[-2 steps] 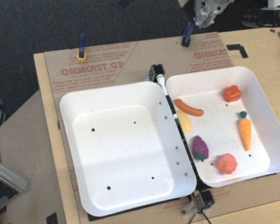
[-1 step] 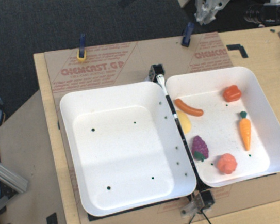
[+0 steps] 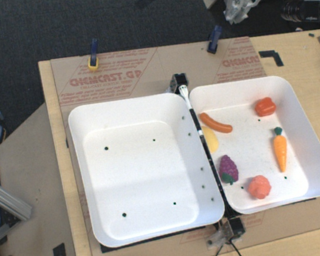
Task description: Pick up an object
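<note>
Item 1, gripper (image 3: 241, 6): you had it at the upper right of the frame, above the far edge of the bench and well apart from both bins. It was small and partly blurred there, so whether the fingers were spread or pressed together could not be told; nothing showed between them.

Item 2, right bin (image 3: 309, 132): you had five objects lying in it, all well below and apart from the gripper.
- sausage (image 3: 216, 122), orange-red, slanted, near the bin's upper left, close to the divide.
- yellow piece (image 3: 211, 140), just below the sausage, against the left wall; possibly a banana or lemon, the shape was unclear.
- red pepper (image 3: 265, 107), upper right of the bin, the object nearest the gripper.
- carrot (image 3: 280, 149), lengthwise at mid right, green top pointing up-frame.
- purple grapes (image 3: 228, 168), lower left of centre.
- pink fruit (image 3: 259, 186), near the bin's lower edge, just right of the grapes.

Item 3, left bin (image 3: 94, 164): white, beside the right bin, touching along the middle.
</note>
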`<state>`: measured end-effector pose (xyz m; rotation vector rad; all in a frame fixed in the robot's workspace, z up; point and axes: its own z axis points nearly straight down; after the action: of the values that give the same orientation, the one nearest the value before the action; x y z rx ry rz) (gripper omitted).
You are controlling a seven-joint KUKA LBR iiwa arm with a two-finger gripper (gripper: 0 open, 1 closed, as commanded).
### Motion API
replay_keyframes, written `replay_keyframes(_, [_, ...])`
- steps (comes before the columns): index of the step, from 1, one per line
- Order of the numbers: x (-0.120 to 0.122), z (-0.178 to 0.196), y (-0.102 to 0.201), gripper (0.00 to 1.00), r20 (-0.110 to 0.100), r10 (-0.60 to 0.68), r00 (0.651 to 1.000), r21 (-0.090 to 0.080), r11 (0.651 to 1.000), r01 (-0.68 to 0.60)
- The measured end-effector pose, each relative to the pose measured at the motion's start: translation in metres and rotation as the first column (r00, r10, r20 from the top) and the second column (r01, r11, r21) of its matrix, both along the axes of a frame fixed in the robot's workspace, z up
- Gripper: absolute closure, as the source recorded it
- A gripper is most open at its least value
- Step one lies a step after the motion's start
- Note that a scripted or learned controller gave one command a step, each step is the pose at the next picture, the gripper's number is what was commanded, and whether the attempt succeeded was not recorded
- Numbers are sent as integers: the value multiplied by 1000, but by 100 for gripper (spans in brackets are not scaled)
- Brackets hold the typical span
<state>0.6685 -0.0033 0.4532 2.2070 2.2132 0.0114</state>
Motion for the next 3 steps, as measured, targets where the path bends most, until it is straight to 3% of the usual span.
replay_keyframes(3, [2,33,1,100,15,2,1000,-5,1000,-2])
